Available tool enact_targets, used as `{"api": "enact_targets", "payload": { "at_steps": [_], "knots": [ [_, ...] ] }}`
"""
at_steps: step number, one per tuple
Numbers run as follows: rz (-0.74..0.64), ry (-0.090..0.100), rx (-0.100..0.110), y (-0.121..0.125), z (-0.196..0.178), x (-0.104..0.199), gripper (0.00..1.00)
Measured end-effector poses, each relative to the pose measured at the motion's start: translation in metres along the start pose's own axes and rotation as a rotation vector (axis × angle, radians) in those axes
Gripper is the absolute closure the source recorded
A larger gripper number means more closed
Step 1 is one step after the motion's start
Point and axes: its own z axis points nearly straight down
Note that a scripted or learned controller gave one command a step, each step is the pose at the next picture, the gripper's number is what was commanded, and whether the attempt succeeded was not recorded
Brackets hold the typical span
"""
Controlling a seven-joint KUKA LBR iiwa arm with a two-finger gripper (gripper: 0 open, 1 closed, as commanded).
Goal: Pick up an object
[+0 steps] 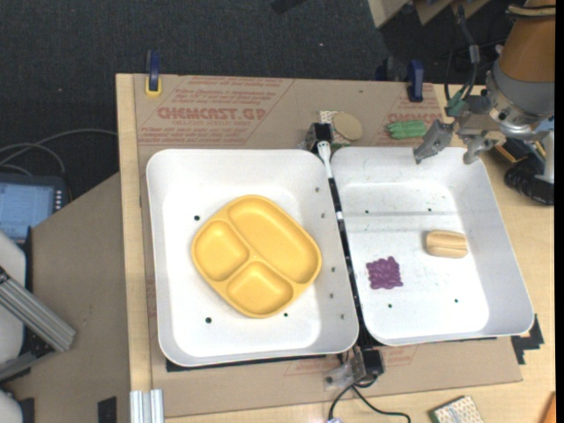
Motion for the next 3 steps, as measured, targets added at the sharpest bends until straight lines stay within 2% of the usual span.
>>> {"api": "enact_targets", "payload": {
  "at_steps": [1,2,3],
  "knots": [
    [0.004,-0.002,0.001,-0.105,0.156,0.001,0.00],
    [-0.002,-0.006,-0.011,-0.056,0.148,0.024,0.00],
    [0.003,-0.001,-0.008,-0.097,0.147,-0.042,0.00]
  ]
}}
